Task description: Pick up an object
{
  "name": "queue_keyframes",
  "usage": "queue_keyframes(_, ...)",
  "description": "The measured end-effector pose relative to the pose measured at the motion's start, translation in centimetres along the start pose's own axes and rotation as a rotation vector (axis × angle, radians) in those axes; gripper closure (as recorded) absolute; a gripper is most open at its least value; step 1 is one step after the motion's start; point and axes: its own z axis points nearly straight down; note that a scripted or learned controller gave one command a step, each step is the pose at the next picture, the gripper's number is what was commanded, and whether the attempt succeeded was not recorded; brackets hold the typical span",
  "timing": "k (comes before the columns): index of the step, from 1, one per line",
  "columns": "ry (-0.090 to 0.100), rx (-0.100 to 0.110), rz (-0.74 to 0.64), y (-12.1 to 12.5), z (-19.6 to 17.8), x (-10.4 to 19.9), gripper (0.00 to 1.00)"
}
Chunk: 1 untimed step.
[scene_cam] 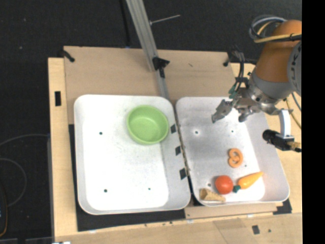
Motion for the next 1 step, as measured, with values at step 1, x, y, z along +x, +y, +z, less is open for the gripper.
queue_keyframes(1, 0.000, 0.000, 0.000, 0.00, 0.00, 0.01, 0.00)
